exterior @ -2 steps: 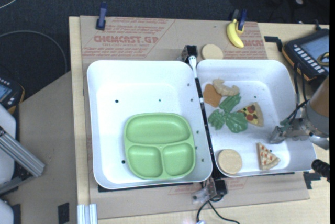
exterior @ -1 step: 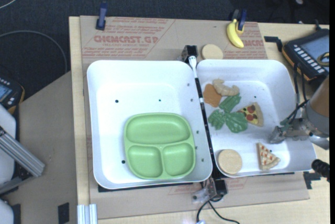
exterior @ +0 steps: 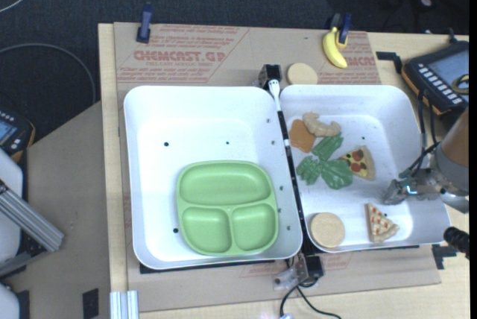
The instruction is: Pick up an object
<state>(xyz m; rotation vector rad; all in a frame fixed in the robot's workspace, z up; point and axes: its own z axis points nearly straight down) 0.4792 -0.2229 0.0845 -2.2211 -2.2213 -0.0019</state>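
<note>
A: Dark carpet surrounds a pale bench (exterior: 223,49) on which two shallow white bins are set side by side. Which thing is most likely to be picked?

B: The pizza wedge (exterior: 380,223) is judged the likeliest, since it is lying just below and slightly left of the gripper (exterior: 396,192), near the front wall of the right bin (exterior: 402,105). Nothing is seen held in the gripper; whether its claw is spread or closed cannot be told at this size.

A: What else is found around it?

B: A round cracker (exterior: 327,229) is lying further left of the gripper, past the wedge. Up and to the left, a second pizza slice (exterior: 359,162) is touching a green leafy piece (exterior: 326,165), and beyond them a tan knobbly piece (exterior: 321,125) is resting against a brown cookie (exterior: 301,136). The left bin (exterior: 149,161), holding a green divided plate (exterior: 226,206), lies well apart on the far left.

A: What could go wrong?

B: A flat wedge could be slid across the bin floor rather than caught, if the descent is made off-centre. Being thin, it could also be missed entirely and the floor struck. The front wall is near, so the wedge might be pushed against it and tipped.
</note>
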